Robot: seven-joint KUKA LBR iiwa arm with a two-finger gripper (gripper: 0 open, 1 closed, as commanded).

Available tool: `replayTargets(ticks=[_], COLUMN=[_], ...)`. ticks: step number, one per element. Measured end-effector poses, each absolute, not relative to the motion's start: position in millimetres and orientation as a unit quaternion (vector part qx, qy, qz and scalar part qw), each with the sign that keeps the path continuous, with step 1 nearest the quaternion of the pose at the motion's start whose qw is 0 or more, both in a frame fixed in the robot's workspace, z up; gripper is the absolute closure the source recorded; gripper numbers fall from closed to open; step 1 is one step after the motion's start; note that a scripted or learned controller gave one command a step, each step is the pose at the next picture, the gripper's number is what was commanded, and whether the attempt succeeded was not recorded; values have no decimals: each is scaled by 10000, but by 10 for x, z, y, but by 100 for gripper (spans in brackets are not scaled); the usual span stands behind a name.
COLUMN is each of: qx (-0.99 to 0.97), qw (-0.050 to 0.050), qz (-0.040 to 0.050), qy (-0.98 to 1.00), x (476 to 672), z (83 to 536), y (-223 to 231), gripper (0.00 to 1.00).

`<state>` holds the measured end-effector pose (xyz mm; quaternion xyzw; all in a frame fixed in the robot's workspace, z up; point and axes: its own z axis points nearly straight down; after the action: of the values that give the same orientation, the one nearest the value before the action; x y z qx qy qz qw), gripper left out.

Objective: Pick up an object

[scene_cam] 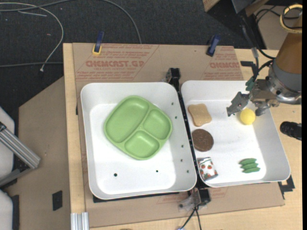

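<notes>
My gripper (248, 107) hangs over the upper part of the right bin (268, 174), reaching in from the right. Its two fingers stand open, one at the left (234, 104) and one to the right of a small yellow ball (247, 117). The ball lies just below and between the fingertips, not gripped. Further left in the same bin lie a tan slice of bread (199, 114) and a round brown patty (202, 139). A small red-and-white can (207, 168) sits at the bin's front left corner, and green pea pods (249, 165) at the front right.
The left bin (96, 176) holds a green divided plate (138, 127) in its middle. A black clamp (173, 74) sits between the bins at the back, and blue clips (99, 42) hold the cardboard base. Cables trail across the dark floor behind.
</notes>
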<state>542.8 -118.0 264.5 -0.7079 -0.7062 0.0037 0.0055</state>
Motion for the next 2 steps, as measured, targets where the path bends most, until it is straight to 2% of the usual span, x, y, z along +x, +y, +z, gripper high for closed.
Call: replayTargets(ticks=[1, 2], qx=[-7071, -7074], qw=[8, 32], qz=[2, 17], qy=[-7071, -7068], x=[5449, 5517], z=[2702, 2119], y=[-1179, -1220], gripper=[0, 0])
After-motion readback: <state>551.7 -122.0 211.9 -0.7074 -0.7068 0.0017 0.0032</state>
